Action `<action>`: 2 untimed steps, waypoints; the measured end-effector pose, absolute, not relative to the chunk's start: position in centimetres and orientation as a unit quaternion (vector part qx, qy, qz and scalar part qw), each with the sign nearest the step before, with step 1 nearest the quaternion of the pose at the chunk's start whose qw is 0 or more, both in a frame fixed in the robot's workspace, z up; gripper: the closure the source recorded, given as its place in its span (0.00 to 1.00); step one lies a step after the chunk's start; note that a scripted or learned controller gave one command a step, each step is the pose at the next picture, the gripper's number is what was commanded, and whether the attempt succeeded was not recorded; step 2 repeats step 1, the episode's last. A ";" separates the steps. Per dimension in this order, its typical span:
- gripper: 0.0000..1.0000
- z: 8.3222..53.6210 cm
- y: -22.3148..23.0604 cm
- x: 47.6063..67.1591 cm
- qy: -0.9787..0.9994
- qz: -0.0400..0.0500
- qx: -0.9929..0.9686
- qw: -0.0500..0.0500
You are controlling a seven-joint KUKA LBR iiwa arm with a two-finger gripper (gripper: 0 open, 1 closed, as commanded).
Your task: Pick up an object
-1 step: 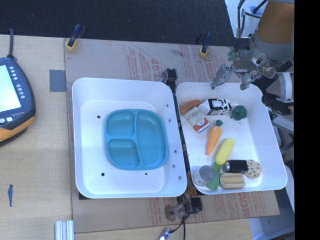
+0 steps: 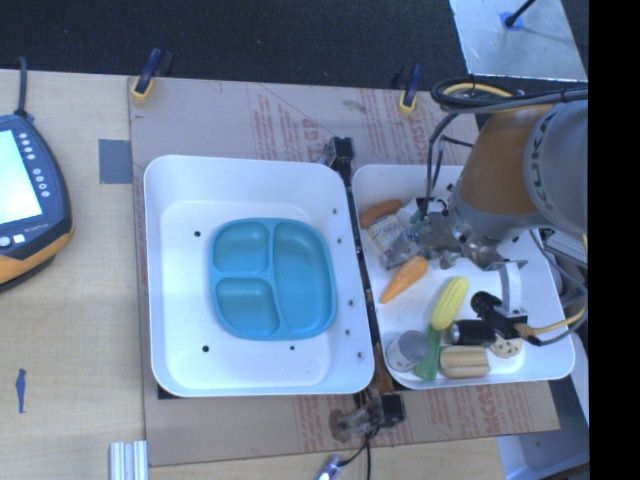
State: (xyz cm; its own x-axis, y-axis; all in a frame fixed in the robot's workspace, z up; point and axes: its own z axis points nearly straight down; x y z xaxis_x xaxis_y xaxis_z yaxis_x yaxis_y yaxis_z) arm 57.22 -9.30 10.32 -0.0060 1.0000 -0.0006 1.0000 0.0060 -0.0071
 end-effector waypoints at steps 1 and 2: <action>1.00 11.4 -9.4 57.3 -0.711 0.004 -0.703 0.002; 1.00 11.4 -9.4 57.3 -0.711 0.004 -0.703 0.002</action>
